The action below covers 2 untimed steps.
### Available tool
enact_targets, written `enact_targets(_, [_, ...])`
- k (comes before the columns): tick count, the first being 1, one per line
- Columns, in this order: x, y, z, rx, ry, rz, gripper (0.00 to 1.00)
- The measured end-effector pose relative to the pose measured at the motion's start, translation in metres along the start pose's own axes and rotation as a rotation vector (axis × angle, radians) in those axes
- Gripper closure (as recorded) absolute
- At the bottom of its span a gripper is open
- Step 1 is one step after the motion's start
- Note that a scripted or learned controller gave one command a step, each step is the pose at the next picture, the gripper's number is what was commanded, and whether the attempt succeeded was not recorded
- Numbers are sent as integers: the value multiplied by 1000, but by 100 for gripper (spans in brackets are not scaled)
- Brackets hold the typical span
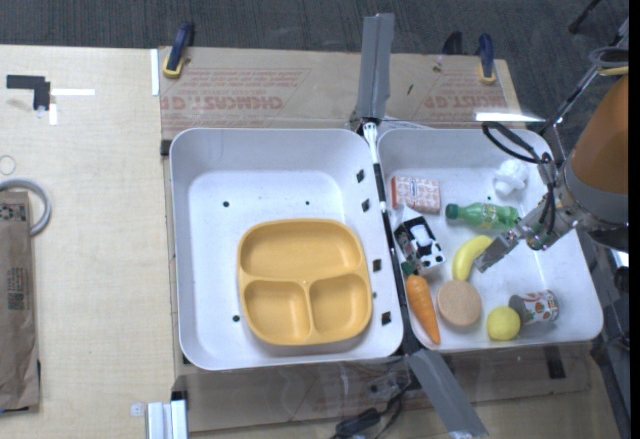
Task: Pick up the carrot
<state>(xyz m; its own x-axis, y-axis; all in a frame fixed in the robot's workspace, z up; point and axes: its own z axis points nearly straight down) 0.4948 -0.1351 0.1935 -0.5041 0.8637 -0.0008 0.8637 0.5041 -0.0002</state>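
Lying untouched by the bin wall — carrot [423, 308] — gripper [492, 254] near the banana [467, 257].

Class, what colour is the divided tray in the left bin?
Yellow-orange; the divided tray shows clearly in the camera view.

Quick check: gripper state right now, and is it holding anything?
Gripper: open or shut cannot be told; nothing visibly held. It hovers by the yellow banana, away from the orange carrot.
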Motion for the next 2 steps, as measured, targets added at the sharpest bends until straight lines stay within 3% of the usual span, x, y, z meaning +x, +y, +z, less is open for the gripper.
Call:
enact_targets(1, [-13,-20,35,0,1,-385,0])
enact_targets(2, [26,-5,102,-1,1,-639,0])
